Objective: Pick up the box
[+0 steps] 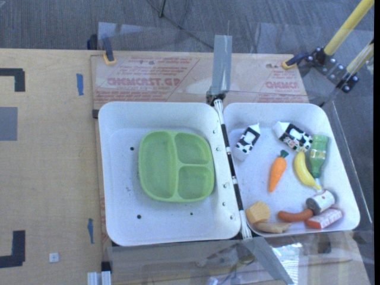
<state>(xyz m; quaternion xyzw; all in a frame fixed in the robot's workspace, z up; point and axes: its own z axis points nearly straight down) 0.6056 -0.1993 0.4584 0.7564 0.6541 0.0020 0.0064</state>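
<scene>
Red and white, the little flat box (325, 218) lies in the near right corner of the right bin (339, 136), just beside a round can (319, 201) and a long red sausage (293, 215). A smooth green plate (176, 165) with three parts sits in the left bin (113, 159).

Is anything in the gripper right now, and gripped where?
Nothing is held. The red and white box lies untouched in the right bin, beside the sausage.

At the upper right, two slanted yellow rods (350, 19) meet a black clamp (332, 67); whether they belong to the robot cannot be told.
</scene>
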